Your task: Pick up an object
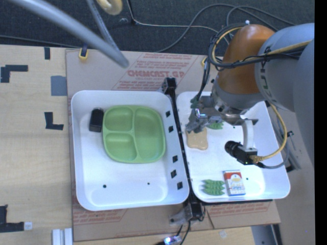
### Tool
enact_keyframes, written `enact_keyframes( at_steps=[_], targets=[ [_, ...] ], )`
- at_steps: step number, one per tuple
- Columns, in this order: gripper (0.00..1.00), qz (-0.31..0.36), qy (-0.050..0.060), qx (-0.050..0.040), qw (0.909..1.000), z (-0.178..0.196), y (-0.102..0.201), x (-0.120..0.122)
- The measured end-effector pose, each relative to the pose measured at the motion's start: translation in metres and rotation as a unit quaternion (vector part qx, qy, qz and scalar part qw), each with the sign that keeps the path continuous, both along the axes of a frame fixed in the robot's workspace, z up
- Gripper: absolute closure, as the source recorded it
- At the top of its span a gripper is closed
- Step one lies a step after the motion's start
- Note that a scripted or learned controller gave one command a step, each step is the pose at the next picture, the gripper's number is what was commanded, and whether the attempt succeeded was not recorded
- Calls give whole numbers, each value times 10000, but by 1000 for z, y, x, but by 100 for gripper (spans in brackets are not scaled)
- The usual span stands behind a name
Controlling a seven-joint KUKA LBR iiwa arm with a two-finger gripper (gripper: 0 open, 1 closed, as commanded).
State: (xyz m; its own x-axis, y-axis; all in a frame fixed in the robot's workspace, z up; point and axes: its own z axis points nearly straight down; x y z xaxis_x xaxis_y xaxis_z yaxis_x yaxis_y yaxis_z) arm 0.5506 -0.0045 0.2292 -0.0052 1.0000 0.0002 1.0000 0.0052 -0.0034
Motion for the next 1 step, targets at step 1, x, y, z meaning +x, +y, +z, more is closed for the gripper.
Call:
enact_keyframes(
  at_steps=[1],
  targets=[
    [100,10,-10,7,10000,6,53,4]
  ],
)
